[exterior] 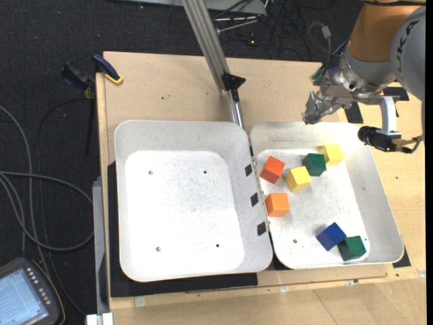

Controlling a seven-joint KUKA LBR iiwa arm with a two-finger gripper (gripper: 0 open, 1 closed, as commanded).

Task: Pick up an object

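Blocks, small bright cubes, lie in the right bin point(379, 202): orange point(272, 168), yellow point(298, 178), green point(314, 163), blue point(331, 235); whether the claw point(315, 114) is open, I cannot tell.

1. You get bright, even light from overhead; the two white bins point(183, 202) come out near blown-out, with little surface detail beyond faint speckling.
2. Shadows are soft and short: each block point(277, 204) throws only a thin dark edge onto the bin floor.
3. The floor point(40, 114) around the tabletop point(169, 80) falls off to near black.
4. Focus is fair in the middle; the arm point(385, 26) at upper right looks slightly soft.
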